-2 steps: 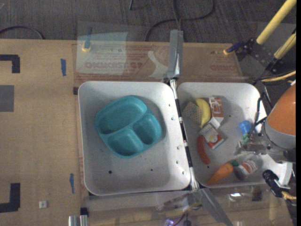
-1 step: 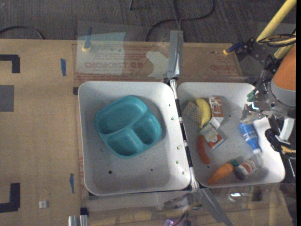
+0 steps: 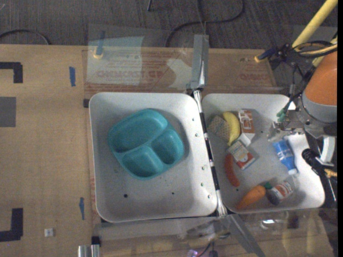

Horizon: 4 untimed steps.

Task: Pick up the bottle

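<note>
A blue and white bottle (image 3: pixel 284 154) lies flat near the right side of the right bin (image 3: pixel 268 101), with its white cap towards the front. A smaller bottle (image 3: pixel 280 190) with a dark cap and a red label lies near the bin's front right corner. My gripper (image 3: pixel 286 124) hangs just behind the blue bottle's far end, under the grey wrist and its orange band (image 3: pixel 323 82). Nothing is visibly held in it.
The right bin also holds a banana (image 3: pixel 232 125), a brown round piece (image 3: pixel 217 126), two small cartons (image 3: pixel 246 120) (image 3: pixel 241 155), a red sausage (image 3: pixel 231 171) and a carrot (image 3: pixel 252 196). A teal divided plate (image 3: pixel 146 143) lies in the left bin (image 3: pixel 107 197). Cables hang at the right.
</note>
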Tool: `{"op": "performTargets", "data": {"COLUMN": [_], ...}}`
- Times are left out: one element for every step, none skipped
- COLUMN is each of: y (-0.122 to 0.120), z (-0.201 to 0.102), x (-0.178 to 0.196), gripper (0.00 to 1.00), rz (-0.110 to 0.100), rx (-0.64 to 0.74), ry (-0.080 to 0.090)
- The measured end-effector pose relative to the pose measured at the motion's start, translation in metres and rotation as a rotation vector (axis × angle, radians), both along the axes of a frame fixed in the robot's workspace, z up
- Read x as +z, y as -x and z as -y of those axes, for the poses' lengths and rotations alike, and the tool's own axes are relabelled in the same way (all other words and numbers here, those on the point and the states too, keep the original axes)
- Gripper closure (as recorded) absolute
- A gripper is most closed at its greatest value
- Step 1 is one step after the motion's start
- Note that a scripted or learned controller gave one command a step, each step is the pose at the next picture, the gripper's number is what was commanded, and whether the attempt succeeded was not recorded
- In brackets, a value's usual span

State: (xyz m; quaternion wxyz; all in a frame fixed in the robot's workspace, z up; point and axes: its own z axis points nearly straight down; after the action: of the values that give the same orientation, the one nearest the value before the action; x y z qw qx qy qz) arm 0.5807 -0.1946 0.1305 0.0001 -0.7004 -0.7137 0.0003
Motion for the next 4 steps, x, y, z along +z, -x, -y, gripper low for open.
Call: {"op": "performTargets", "data": {"y": [0.02, 0.02, 0.067, 0.088], "z": [0.016, -0.029, -0.041, 0.0], "x": [-0.04, 0.106, -0.041, 0.104], "gripper": [1.0, 1.0, 1.0, 1.0], "rz": [0.012, 0.003, 0.011, 0.004], "rx": [0.024, 0.002, 0.161, 0.254], "ry": [-0.017, 0.001, 0.0, 0.002]}}
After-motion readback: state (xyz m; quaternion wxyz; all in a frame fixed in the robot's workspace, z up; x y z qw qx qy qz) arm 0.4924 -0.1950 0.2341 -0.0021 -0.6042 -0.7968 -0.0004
